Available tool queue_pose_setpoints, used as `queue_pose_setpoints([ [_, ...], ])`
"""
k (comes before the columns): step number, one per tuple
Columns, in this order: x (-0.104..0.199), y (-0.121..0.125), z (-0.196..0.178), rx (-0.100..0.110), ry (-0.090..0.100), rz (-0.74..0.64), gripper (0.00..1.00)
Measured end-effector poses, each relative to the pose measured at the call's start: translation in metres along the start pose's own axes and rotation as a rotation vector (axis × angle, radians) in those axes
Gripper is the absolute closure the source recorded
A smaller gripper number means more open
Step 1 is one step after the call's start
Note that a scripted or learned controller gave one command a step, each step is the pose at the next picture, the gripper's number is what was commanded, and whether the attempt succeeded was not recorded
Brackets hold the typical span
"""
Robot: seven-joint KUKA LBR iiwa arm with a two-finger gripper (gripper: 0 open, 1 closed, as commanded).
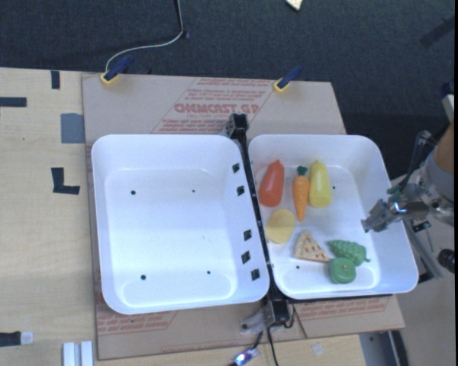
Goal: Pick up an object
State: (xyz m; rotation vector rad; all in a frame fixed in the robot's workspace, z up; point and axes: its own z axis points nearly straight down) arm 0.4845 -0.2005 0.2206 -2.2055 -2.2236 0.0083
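The right bin (366, 155) holds several toy foods. A red pepper (272, 183) lies at its left, an orange carrot (301, 194) beside it and a yellow bottle-shaped piece (319, 184) to the carrot's right. Lower down sit a pale yellow lemon-like piece (281, 226), a pizza wedge (310, 248), a green leafy piece (349, 249) and a green round piece (341, 270). My gripper (378, 219) hangs over the bin's right side, above and right of the green leafy piece, with nothing seen between its tips.
The left bin (107, 166) sits beside the right one on a cardboard sheet (214, 105) held by two blue-and-yellow clamps (116, 67). A black divider strip (248, 204) runs between the bins. A cable (175, 21) trails behind the bench.
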Motion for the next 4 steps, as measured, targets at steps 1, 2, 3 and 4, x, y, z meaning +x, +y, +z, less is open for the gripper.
queue_pose_setpoints([
  [1, 0.000, 0.000, -0.009, 0.001, 0.000, -0.001, 1.00],
  [2, 0.001, 0.001, -0.019, 0.001, 0.000, -0.002, 1.00],
  [3, 0.001, 0.001, -0.028, 0.002, -0.001, -0.003, 1.00],
  [4, 0.002, 0.001, -0.037, 0.002, -0.001, -0.004, 1.00],
])
